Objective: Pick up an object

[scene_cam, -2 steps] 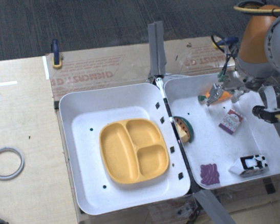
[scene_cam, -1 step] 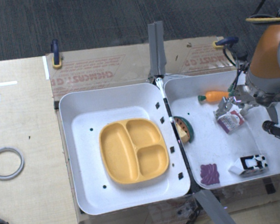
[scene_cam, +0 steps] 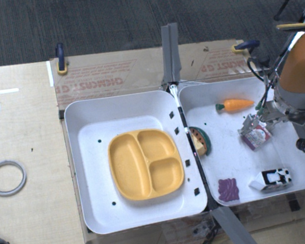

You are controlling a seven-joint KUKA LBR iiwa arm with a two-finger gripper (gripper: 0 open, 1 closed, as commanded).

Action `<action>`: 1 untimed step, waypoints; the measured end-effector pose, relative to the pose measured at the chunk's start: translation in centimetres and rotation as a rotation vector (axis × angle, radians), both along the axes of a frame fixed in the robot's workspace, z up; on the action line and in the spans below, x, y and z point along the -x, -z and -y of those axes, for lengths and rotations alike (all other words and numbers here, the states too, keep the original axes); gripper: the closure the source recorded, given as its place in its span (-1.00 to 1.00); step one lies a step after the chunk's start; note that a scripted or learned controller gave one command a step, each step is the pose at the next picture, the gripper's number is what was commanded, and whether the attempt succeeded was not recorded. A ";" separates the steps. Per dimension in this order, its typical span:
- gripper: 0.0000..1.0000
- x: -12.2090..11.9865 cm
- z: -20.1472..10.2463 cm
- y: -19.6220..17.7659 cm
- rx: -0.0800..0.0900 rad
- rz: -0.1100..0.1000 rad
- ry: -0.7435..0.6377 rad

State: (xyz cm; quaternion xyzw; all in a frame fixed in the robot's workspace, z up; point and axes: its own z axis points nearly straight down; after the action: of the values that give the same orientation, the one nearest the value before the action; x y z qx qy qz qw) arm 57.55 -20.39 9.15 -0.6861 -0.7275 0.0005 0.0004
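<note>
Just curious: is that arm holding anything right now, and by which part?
Cannot be told: the tool sits at the crinkled packet, but its grip isn't visible.

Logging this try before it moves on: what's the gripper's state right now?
Gripper: cannot be told. It sits low in the right bin, right at the crinkled packet, below the toy carrot.

Plate (scene_cam: 146, 163) in left bin (scene_cam: 84, 156) — carrot (scene_cam: 235, 104) in right.

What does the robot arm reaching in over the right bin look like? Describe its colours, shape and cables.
The arm is rounded and grey with a broad orange band above the wrist. Black cables loop beside it. Its pincer end is grey metal.
</note>
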 end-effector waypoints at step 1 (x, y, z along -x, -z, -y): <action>1.00 0.0 0.1 -0.9 0.001 0.000 0.003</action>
State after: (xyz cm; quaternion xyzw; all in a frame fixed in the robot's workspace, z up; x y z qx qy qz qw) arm 57.54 -20.49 10.04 -0.6873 -0.7264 0.0006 0.0001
